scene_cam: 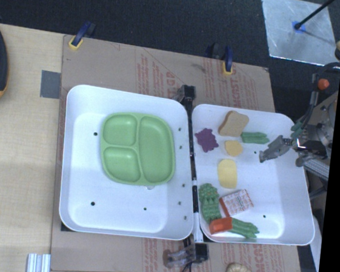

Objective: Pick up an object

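The gripper (276, 149) hovered over the right bin (297, 195) holding nothing, its finger spacing impossible to tell, with the green bean (254, 137) just to its left.

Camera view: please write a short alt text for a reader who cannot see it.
A robot gripper reaches from the right over the right bin, which holds toy foods: bread, a purple piece, yellow pieces, green vegetables and a red-and-white packet. The left bin holds a green divided plate.
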{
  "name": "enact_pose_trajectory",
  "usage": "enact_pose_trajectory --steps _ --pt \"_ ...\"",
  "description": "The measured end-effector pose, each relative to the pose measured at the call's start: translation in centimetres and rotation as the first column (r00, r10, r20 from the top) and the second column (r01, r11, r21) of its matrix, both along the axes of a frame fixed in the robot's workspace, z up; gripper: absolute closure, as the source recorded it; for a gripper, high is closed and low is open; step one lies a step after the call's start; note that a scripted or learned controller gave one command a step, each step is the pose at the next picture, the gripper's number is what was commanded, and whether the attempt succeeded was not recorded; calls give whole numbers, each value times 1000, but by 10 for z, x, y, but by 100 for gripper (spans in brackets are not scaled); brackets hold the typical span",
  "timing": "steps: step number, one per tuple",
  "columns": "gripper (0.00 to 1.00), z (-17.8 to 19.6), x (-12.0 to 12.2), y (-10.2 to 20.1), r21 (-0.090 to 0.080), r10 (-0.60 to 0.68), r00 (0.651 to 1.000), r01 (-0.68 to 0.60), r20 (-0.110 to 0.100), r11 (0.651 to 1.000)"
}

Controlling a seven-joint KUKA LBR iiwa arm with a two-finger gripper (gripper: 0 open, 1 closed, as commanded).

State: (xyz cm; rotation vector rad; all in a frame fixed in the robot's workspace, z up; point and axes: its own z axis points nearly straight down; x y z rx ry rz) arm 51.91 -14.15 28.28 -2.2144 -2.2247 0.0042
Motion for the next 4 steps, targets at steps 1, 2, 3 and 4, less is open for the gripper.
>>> enact_pose_trajectory --steps 1,2,3,4 --pt "0 -97 27 56 3 7 1000 -7 -8 1000" --pt "0 -159 94 -40 -4 -6 1000 6 3 1000" --pt "0 -187 139 -61 -2 1 1000 -1 6 1000" --pt "0 -1 112 -73 -6 -4 1000 4 18 1000"
